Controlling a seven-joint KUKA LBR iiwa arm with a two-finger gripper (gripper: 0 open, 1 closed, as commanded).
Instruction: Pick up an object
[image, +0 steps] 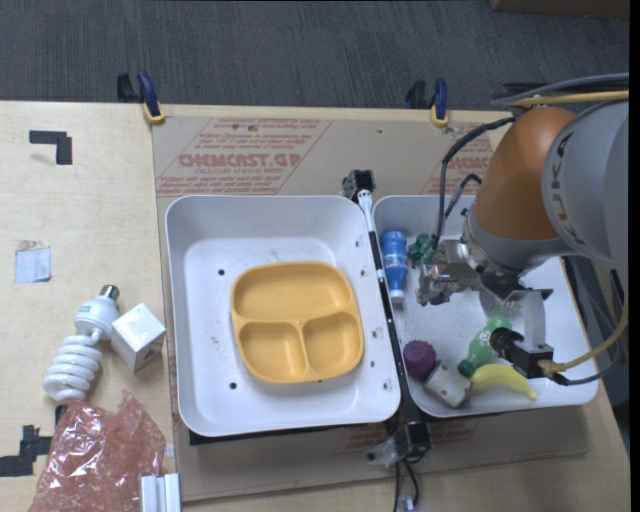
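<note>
My gripper (437, 284) hangs low over the right bin (566, 300), near its middle, under the grey arm with the orange band (520, 170). A blue bottle (394, 256) lies just left of it against the bin's left wall. Behind the gripper sits a small teal item (423, 245). Toward the front of the bin lie a purple round piece (419, 356), a pale block (444, 384), a green toy (482, 345) and a yellow banana (503, 379). I see nothing held in the gripper.
The left bin (200, 300) holds a yellow divided plate (297, 322). On the bench to the left lie a spiral light bulb (80, 350), a white cube (138, 336) and crumpled pink plastic (95, 460). A black cable fitting (525, 350) hangs from the arm over the bin's right part.
</note>
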